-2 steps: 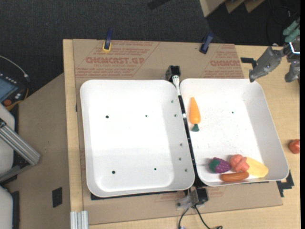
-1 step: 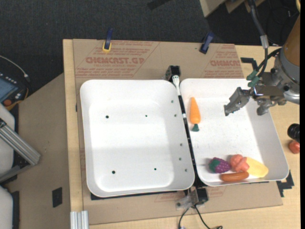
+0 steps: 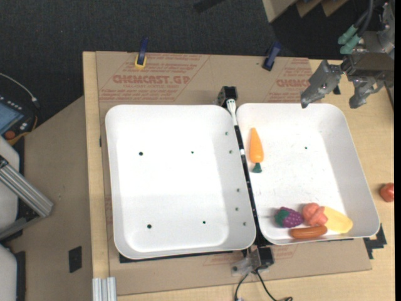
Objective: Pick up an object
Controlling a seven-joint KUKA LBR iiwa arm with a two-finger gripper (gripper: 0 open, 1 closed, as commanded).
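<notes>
Worktop (image 3: 188,74): brown cardboard sheet with red print, held by 2 clips at its far edge, 1 yellow-and-blue (image 3: 141,58), 1 blue (image 3: 272,56).

2 shallow white bins sit side by side on it, touching along a black clamped seam. Left bin (image 3: 175,180): bare white floor with a few small dark dots. Right bin (image 3: 313,168): holds all the toy food seen inside a bin.

Contents of the right bin, largest first:
- Orange carrot (image 3: 255,144) with a green stub at its near end, lying lengthwise near the left wall, apart from the rest.
- Yellow piece (image 3: 338,221) in the near right corner, touching the pink-orange piece (image 3: 316,214) beside it.
- Red-orange sausage (image 3: 308,232) along the near wall, just in front of those 2.
- Purple grapes (image 3: 289,217), left of the pink-orange piece, just beside the sausage.

1 small orange-red item (image 3: 386,192) lies outside the right bin, on the worktop at the right edge.

Tool (image 3: 332,96): above the far right corner of the right bin, at the rim. Its 2 fingers (image 3: 313,91) are spread apart, nothing between them. It is well apart from the carrot and the cluster.
</notes>
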